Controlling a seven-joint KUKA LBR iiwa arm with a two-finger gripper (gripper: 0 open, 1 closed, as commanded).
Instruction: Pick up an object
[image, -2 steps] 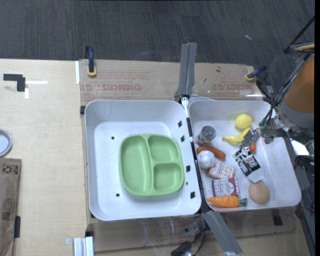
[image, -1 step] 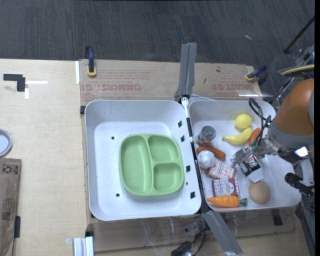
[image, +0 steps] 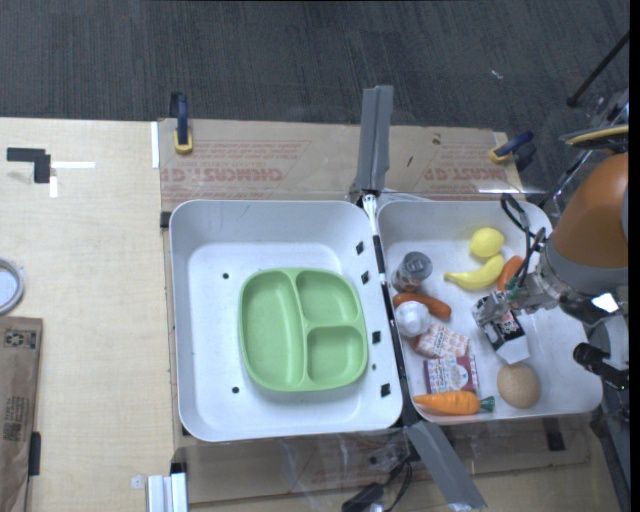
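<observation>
Claw (image: 497, 318): seen low inside the right-hand white bin (image: 560, 405), at the end of the grey arm (image: 590, 235) with its orange band; whether it is open or closed cannot be told, as dark parts and a white tag (image: 511, 347) crowd the tip, and nothing is seen clearly gripped. Items recorded relative to the claw, all in the same bin: a yellow banana (image: 475, 274) just above and to its left, with a yellow lemon (image: 486, 241) beyond the banana; an orange piece (image: 511, 271), partly hidden, just above the claw; a brown egg-shaped item (image: 518, 385) just below it, toward the front wall. Farther to the claw's left are listed a small jar with a grey lid (image: 414, 268), an orange carrot (image: 425, 303) below the jar, a white garlic-like bulb (image: 411, 319) touching that carrot, a pink-and-white packet (image: 443, 342), and a red-labelled packet (image: 450, 375) beneath it. A second carrot with a green stub (image: 448, 403) lies along the front wall, below and left of the claw. Well to the claw's left, across the divider, the left-hand white bin (image: 200, 330) is entered as holding a green three-compartment plate (image: 303, 329). Both bins are borne on a table (image: 80, 260) of pale wood, on which a blue-and-yellow clamp (image: 180, 124) is noted far to the upper left.
</observation>
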